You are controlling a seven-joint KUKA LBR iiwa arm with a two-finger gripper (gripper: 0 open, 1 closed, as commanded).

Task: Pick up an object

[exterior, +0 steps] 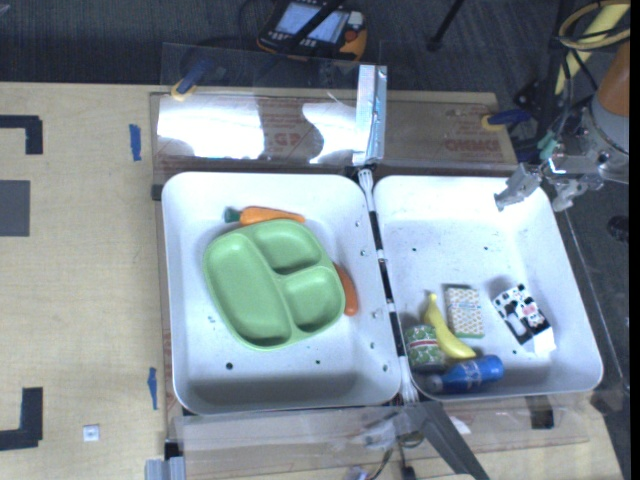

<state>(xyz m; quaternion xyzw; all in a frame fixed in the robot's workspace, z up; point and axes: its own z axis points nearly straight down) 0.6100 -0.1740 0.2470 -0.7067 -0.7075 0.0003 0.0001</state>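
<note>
My gripper hangs over the far right corner of the right bin, open, with nothing between its fingers. The objects lie well in front of it, at the bin's near side: a yellow banana, a tan speckled block, a black-and-white patterned box, a blue bottle lying on its side, and a green can partly under the banana.
The left bin holds a green divided plate; an orange carrot lies at its far edge and another orange piece at its right side. A ridge separates the bins. A clear panel stands behind them.
</note>
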